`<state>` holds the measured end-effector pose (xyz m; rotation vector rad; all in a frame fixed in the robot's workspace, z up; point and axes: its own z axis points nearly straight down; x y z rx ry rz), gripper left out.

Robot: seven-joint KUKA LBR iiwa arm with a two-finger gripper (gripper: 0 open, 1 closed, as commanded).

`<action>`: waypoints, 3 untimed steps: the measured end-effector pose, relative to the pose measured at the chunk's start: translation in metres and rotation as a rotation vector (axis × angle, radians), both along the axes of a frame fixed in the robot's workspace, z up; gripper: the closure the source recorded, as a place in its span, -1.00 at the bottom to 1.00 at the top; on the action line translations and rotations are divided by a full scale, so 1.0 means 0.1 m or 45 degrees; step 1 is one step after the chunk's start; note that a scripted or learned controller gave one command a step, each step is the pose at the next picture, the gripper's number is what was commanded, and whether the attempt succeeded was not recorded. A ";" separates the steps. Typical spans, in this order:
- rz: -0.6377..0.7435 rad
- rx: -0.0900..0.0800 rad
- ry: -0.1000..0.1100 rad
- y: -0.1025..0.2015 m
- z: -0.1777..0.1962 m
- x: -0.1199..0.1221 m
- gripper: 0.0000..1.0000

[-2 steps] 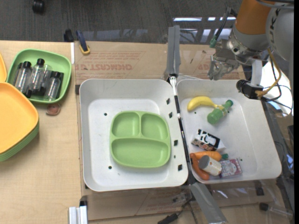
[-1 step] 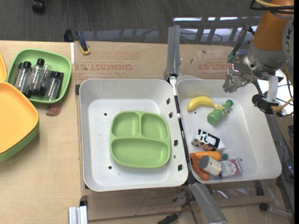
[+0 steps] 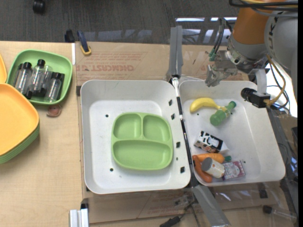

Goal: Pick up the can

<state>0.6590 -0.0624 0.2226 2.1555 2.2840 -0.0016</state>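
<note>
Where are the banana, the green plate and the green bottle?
banana (image 3: 203, 104), camera view, middle of its yellow curve.
green plate (image 3: 142, 160), camera view, floor of its big front compartment.
green bottle (image 3: 220, 115), camera view, its fat body.

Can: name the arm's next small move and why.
Probably carry the gripper toward the near end of the right bin, above the can. The gripper sits at the bin's far rim, beyond the banana; the can lies at the near end, beside a pink packet.
</note>
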 end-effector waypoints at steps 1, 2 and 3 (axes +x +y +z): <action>0.023 -0.001 -0.001 -0.47 0.29 -0.17 1.00; 0.016 -0.001 0.001 -0.72 0.22 0.00 1.00; 0.010 0.000 -0.001 -0.27 0.56 0.00 1.00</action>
